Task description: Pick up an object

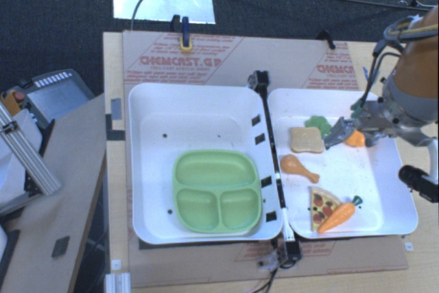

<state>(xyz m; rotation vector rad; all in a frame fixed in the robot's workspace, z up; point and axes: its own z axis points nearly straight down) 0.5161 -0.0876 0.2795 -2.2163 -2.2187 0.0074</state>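
Observation:
My gripper [355,134] is low in the right bin [391,216], near its back right. It is open, with one grey finger [335,133] to the left of a small orange piece [355,141] and the other to its right. The orange piece sits between them on the bin floor. Just left of the gripper lie a green leafy piece [317,124] and a slice of toast [306,140]. Further forward are a chicken drumstick [300,167], a pizza slice [318,206] and a carrot [339,215].
The left bin [151,113] holds a green divided plate [218,190] towards its front. A black divider [269,147] runs between the bins. The arm's orange band [418,68] rises over the right bin's far right corner. A dark part [420,182] sticks in at the right edge.

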